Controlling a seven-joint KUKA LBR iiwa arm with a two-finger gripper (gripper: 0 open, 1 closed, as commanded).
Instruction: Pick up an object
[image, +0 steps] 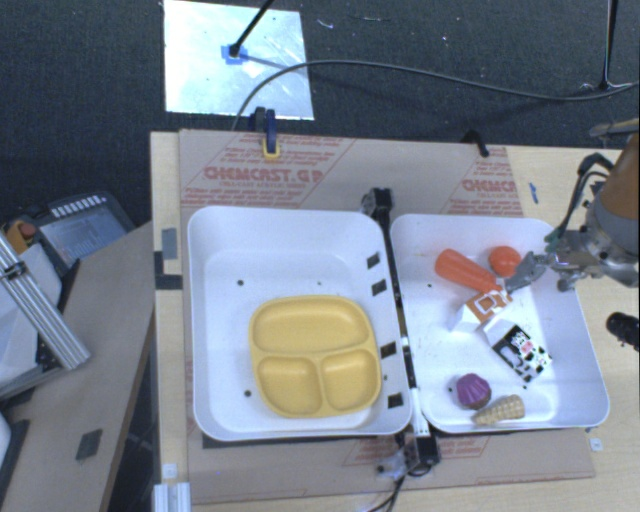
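The right bin (575, 330) holds several small objects. An orange carrot-shaped piece (464, 270) lies at the back, with a small orange ball (504, 259) beside it. A white and orange box (484, 307) lies just in front of them. Nearer the front are a black and white box (521, 351), a purple lump (473, 389) and a tan cone (499, 409). My gripper (522, 276) reaches in from the right. Its tip sits just right of the orange ball and above the white and orange box. Nothing is seen held in it.
The left bin (215, 250) holds a yellow divided plate (315, 354). A black clip strip (392, 300) runs between the two bins. Cardboard lies under both bins, and a cable crosses the floor behind them.
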